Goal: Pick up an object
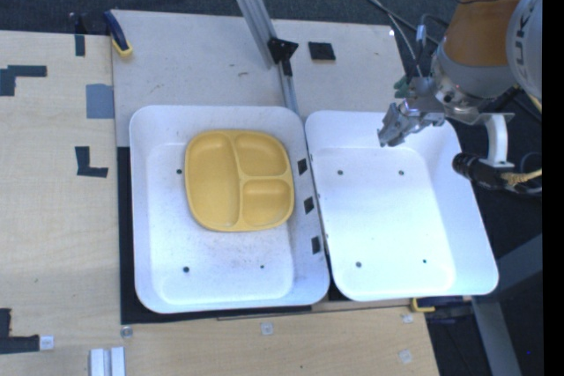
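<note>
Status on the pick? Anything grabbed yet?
Nothing looks picked yet. The yellow plate lies flat in the left bin. The gripper hangs over the far edge of the right bin, away from the plate. Left: cross over, descend, grasp, lift.

Even, bright overhead light; the white bins (401,216) glare near blown out, most at four o'clock; soft shadows hug the yellow plate (239,180) toward six o'clock; the arm (489,22) at two o'clock looks slightly blurred; detail is coarse throughout.
</note>
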You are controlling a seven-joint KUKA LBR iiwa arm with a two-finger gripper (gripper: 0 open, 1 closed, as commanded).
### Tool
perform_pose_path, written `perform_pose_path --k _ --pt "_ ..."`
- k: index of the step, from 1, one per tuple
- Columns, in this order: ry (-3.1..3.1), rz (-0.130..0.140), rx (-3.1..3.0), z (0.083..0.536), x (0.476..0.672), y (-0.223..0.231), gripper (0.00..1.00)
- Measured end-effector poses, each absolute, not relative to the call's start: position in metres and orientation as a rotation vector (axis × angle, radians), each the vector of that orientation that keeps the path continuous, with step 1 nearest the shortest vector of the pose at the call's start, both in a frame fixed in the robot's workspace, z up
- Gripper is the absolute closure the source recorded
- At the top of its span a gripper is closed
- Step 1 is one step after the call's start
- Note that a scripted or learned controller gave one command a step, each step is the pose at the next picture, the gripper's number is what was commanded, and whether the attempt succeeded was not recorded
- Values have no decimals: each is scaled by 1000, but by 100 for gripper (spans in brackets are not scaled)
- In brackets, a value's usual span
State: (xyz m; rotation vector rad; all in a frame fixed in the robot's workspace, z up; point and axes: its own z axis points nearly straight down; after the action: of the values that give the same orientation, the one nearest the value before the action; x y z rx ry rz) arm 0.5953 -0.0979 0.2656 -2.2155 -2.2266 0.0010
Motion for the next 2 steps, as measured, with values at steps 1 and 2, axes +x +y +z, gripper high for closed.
perform_pose_path --k 1,2 --pt "-2226 1 -2213 251 592 -46 100" --pt "-2228 0 -2211 249 592 16 100"
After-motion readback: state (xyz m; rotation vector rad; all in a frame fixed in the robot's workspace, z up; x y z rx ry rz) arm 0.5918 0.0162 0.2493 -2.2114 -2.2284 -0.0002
